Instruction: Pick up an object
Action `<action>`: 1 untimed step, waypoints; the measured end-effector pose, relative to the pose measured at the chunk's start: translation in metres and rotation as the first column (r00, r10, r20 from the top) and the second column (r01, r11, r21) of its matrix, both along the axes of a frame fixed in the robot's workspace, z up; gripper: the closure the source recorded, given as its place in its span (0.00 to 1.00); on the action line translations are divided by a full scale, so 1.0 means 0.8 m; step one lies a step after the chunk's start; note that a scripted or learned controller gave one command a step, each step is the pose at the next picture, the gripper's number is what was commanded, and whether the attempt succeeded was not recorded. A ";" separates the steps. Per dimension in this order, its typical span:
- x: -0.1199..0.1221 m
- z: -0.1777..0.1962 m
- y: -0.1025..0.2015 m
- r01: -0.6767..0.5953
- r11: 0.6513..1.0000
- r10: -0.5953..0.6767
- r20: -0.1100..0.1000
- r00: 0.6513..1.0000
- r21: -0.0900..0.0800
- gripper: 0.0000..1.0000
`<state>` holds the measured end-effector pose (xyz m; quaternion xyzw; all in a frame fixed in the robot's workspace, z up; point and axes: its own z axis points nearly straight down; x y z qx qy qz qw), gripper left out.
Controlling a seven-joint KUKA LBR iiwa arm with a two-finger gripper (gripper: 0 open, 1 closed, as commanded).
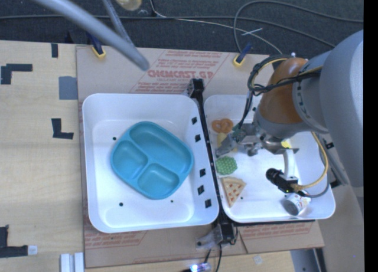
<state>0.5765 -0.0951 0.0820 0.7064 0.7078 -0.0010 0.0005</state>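
The grey two-finger gripper (229,144) hovers by the right white bin's (313,212) left wall; grip state unclear. Next, descend onto the green round toy (226,164).

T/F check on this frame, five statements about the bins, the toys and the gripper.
1. The blue plate lies in the left bin. True.
2. The pizza slice sits on the blue plate. False: it lies in the right bin, near the divider.
3. The green toy lies between the pretzel and the pizza slice. True.
4. The gripper hangs over the left bin. False: it is over the right bin, by the green toy.
5. The blue plate has one single well. False: it has three compartments.
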 end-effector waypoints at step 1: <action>0.001 0.017 0.000 -0.001 1.000 0.001 0.003 1.000 0.000 1.00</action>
